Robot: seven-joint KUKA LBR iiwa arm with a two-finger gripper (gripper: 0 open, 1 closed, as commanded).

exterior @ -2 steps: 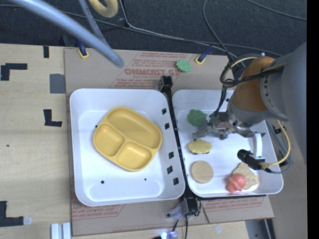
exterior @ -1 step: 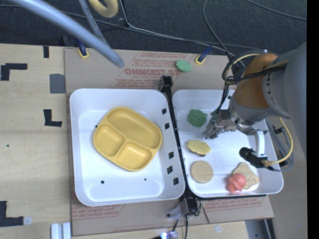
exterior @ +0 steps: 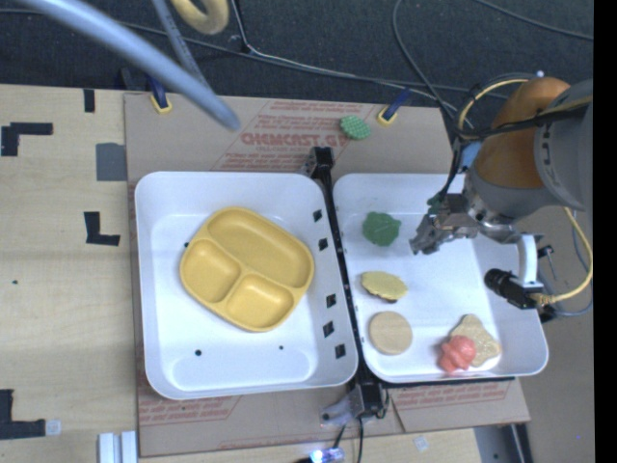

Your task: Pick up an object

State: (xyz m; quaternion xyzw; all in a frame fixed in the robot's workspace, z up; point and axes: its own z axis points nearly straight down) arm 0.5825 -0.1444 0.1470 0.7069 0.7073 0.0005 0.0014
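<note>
Claw (exterior: 425, 243) low in right bin (exterior: 501, 292), near its upper middle, just right of green leafy piece (exterior: 381, 228); open or shut impossible to tell. Below: yellow-brown oval piece (exterior: 384, 285), round tan disc (exterior: 390, 333), pink-and-tan item (exterior: 469, 344) at lower right corner. Left bin (exterior: 159, 258) carrying yellow divided tray (exterior: 247, 268).

arm (exterior: 564, 152): grey casing | orange band above wrist | yellow cable loops | pincer (exterior: 424, 243): dark metal
</note>
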